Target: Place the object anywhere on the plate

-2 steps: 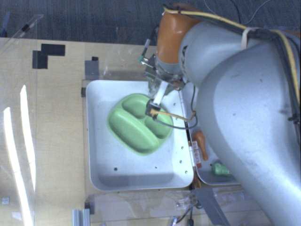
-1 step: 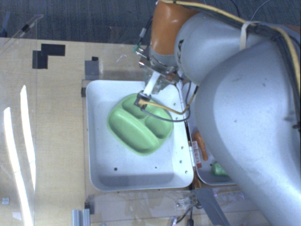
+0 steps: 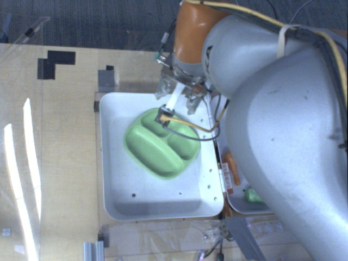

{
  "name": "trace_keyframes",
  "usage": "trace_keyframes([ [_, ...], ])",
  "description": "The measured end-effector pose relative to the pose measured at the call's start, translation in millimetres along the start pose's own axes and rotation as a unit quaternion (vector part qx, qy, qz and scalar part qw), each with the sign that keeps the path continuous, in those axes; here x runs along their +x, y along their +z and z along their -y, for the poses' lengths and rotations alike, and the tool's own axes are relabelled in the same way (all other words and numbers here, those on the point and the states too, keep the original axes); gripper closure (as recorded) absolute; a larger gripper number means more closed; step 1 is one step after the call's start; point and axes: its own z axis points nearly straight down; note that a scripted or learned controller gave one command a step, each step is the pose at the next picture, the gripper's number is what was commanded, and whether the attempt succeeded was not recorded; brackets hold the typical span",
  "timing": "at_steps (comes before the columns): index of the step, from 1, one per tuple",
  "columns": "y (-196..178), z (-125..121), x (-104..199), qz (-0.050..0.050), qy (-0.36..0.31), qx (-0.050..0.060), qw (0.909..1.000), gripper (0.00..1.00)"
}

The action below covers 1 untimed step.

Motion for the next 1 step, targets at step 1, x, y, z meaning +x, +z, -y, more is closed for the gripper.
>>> trace_keyframes([
  [1,26.9,21.8,36.7,0.0,0.171,0.001,0.9853,0.0],
])
